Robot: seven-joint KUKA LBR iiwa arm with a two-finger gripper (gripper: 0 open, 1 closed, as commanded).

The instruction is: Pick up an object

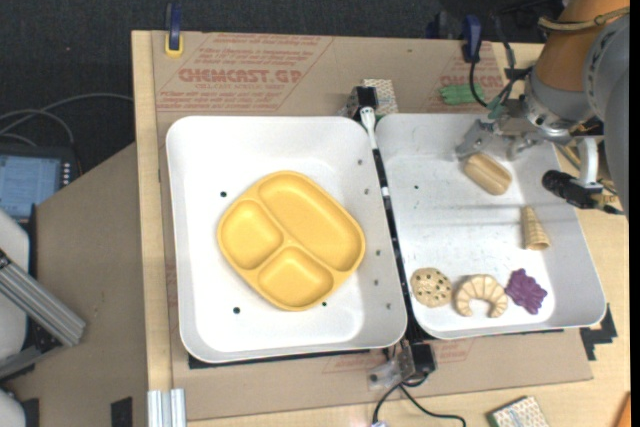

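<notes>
Where the arm (585, 45) reaches in from the right, its gripper (490, 141) hangs over the far part of the right bin (440, 215). Two metal fingers (472, 146) are spread apart, with nothing held between them. Just beside the fingertips, on the near side, lies a tan bread roll (488, 174) on the bin floor; whether the fingers touch it, I cannot tell.

In the same bin, at the right side, there is a small ice cream cone (535, 228) lying flat. Along the near edge three things stand in a row: a cookie (430, 286) at the left, a croissant (481, 295) in the middle, and a purple bunch of grapes (527, 290) at the right. The croissant is close to both neighbours.

The left bin (195, 215) bears a yellow plate (290, 239) with three compartments, placed around the middle and turned at a slant. Both bins rest on a brown board (250, 75) with red printed letters, and the bins touch each other along their inner edges.
</notes>
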